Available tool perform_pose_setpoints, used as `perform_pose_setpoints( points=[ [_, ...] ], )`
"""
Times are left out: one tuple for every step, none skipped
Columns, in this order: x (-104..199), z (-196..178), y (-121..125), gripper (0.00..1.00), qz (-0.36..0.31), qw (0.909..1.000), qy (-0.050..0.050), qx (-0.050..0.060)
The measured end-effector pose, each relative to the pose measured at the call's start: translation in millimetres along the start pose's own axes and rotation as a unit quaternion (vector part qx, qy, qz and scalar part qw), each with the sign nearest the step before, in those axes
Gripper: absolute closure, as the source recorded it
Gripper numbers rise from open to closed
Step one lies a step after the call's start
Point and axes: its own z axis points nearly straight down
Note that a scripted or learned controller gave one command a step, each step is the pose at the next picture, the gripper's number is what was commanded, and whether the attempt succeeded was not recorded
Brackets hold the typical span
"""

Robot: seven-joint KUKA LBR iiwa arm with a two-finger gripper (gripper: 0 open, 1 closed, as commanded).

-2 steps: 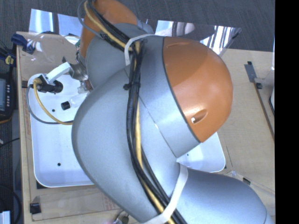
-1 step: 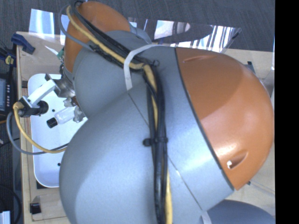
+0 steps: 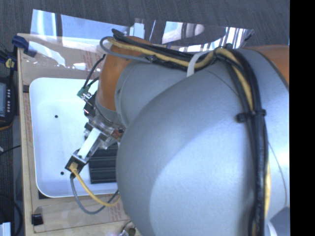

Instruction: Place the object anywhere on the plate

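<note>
Where the object lies relative to the gripper (image 3: 103, 167) cannot be told: the grey arm (image 3: 197, 146) covers the whole right part of the white bin (image 3: 49, 146) and everything beyond it. On the bare bin floor there are two small dark specks, one toward the far left (image 3: 56, 116) and one near the front edge (image 3: 62, 172); both are too small to identify.

The gripper shows as a black ribbed block low over the bin's front right part. Whether it is clenched, released or grasping anything cannot be told. Just beside it, toward the bin's middle, a white bracket (image 3: 88, 149) slants down over the bin floor. A yellow cable (image 3: 93, 193) runs from its lower end across the bin's front rim. Above the bin's far right part sits the orange band (image 3: 110, 77). The wooden bench (image 3: 64, 215) borders the bin's front.
</note>
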Motion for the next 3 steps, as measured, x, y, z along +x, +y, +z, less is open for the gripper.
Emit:
perform_pose_setpoints(
  points=[
    [-42, -37, 22, 1.0, -0.098, 0.9952, 0.001, 0.0],
    [-83, 37, 50, 1.0, -0.15, 0.9886, 0.001, -0.001],
    [-21, 6, -12, 1.0, -0.214, 0.9767, 0.001, -0.002]
  ],
)
